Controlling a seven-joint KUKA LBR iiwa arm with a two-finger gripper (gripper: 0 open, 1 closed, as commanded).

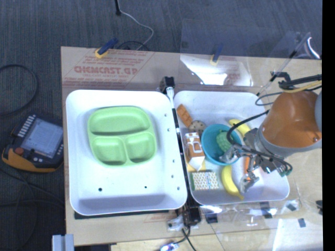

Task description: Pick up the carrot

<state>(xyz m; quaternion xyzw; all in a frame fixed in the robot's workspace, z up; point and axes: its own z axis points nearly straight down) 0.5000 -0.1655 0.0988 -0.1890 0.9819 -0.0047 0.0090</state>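
Observation:
The carrot (247,163) shows as a thin orange strip in the right bin (272,192), just right of the banana (229,180). My gripper (251,174) hangs low over the front right part of that bin, directly at the carrot, with the orange-banded wrist (290,120) above it. The carrot's lower end is hidden by the gripper's metal parts. I cannot make out whether the carrot is between the tips or merely beside them.
Left of the gripper sits a blue bowl (213,143) with a green item inside. An orange block (182,113), a cookie (197,125), a small box (194,145) and a cracker pack (205,180) line the bin's left side. The left bin (78,187) holds a green divided plate (123,135).

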